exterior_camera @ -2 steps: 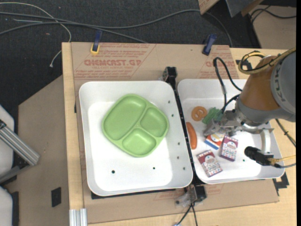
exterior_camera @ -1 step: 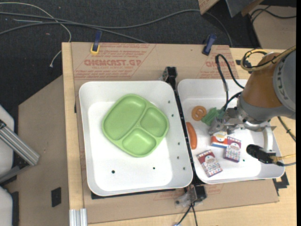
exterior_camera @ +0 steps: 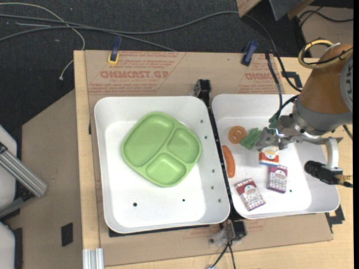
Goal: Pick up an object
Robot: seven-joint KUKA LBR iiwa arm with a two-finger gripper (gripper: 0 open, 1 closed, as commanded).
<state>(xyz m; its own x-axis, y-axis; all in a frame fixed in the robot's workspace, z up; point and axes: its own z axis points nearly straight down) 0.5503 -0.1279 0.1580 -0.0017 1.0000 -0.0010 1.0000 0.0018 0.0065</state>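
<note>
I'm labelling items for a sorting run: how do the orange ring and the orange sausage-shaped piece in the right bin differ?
The orange ring is round with a hole through its middle; the orange sausage-shaped piece is long, narrow and solid. The ring is a paler orange, the sausage-shaped piece redder. The ring lies beside a green object; the sausage-shaped piece lies along the right bin's left wall. Both lie flat in that bin.

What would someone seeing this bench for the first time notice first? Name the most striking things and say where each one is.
A big green divided plate lies in the left bin. The grey and orange arm reaches into the right bin, its gripper low over a green object. Nearby lie an orange ring, an orange sausage and small cartons.
</note>
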